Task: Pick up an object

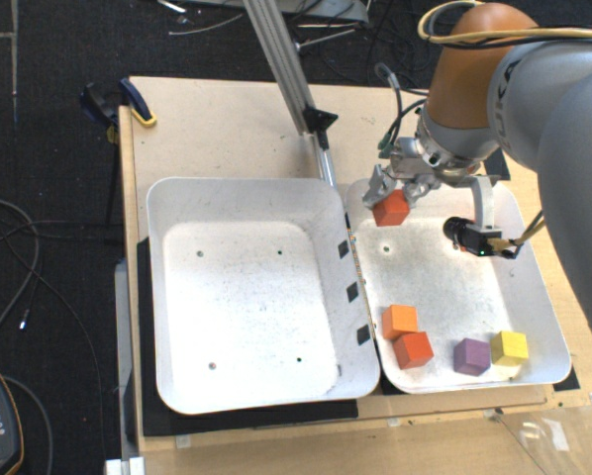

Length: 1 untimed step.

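Pick in progress: the gripper [393, 194] is closed on a red cube [391, 209], held above the far-left corner of the right bin [534, 295], apparently clear of its floor. The orange cube [401, 319], second red cube [413, 349], purple cube [470, 355] and yellow cube [510, 347] lie along that bin's near edge; judged complete once the lift is secure.

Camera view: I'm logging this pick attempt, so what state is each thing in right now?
Pincer: shut on the red block, over the right bin's far left corner.
Red block: held between the fingers, lifted.
Orange block: resting in the right bin, touching the red-orange block.
Red-orange block: resting.
Purple block: resting, beside the yellow block.
Yellow block: resting.
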Tool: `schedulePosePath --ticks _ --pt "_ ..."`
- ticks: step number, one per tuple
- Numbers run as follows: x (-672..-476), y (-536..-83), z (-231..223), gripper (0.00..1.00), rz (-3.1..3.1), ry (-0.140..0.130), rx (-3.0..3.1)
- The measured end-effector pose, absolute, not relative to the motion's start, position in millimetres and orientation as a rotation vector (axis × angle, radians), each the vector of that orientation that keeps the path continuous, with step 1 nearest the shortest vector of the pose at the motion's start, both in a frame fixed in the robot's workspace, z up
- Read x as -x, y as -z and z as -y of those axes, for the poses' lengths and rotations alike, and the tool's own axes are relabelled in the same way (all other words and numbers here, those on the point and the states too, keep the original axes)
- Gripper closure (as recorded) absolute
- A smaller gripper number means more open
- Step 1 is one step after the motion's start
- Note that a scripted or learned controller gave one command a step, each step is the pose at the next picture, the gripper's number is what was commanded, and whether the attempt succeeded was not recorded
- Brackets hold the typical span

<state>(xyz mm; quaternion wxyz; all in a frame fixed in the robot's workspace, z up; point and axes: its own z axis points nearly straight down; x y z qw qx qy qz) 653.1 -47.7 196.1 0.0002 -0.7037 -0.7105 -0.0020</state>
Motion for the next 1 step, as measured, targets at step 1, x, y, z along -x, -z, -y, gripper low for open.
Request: schedulePosePath --ticks 1 --pt "-628.5 -230.7 122.3 1.00 2.218 -0.001 2.233"
